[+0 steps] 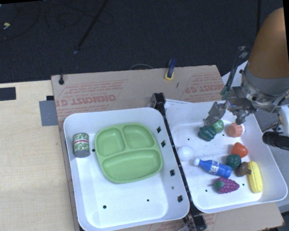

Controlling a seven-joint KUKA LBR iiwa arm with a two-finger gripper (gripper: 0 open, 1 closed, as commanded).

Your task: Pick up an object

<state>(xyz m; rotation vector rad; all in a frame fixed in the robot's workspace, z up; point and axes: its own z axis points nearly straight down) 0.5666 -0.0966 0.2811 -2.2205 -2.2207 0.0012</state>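
Observation:
My gripper hangs over the back of the right bin, its fingers spread open with nothing between them. Just below the left finger lies a green vegetable toy. A pale orange fruit toy sits under the right finger. Further forward in that bin are a red pepper, a blue bottle, a dark green toy, a brown piece, a yellow corn cob and purple grapes.
The left bin holds a green divided plate and a small can at its left side. A black divider runs between the bins. The arm's grey and orange body looms at the right.

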